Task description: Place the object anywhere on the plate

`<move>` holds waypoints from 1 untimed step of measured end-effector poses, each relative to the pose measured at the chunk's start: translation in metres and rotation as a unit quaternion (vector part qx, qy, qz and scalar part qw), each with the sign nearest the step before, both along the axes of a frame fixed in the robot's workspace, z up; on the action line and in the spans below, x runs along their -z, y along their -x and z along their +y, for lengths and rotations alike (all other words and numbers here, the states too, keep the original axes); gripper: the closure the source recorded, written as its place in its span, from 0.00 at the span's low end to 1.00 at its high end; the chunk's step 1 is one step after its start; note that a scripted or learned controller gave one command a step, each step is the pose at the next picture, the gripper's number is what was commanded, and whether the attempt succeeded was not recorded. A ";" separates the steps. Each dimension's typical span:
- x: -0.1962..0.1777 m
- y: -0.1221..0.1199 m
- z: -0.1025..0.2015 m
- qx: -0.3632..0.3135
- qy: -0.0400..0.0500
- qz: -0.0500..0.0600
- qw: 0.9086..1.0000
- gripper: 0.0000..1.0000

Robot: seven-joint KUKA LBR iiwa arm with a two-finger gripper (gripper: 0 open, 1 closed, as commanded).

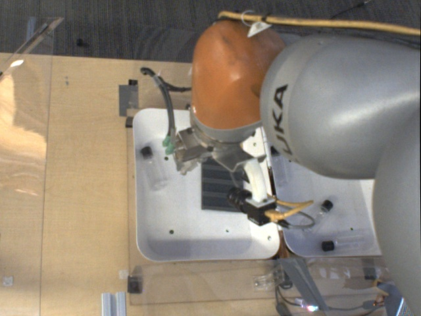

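**Plate and object both hard to confirm**

I can't pick out the object. The dark ribbed slab [217, 184] in the left bin [151, 242] may be the plate, half under the arm [329, 91]. I cannot tell the gripper's [197, 151] state. Risk: a blind release misses the slab, or the wrist cables [293, 209] snag. The right bin [355, 245] on the worktop [72, 176] is mostly covered.

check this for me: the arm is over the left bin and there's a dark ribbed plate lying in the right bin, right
Not quite. The camera view shows the dark ribbed plate lying in the left bin, under the arm, not in the right bin. The arm is indeed over the left bin.
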State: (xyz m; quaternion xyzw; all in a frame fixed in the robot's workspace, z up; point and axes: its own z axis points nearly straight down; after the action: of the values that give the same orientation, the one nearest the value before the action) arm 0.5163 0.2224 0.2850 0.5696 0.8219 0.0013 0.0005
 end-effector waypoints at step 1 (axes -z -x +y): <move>-0.052 -0.104 0.005 -0.002 0.000 -0.001 1.000 1.00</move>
State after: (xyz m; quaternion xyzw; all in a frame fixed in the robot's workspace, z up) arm 0.6200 0.2271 0.3372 0.5682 0.8229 0.0023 0.0015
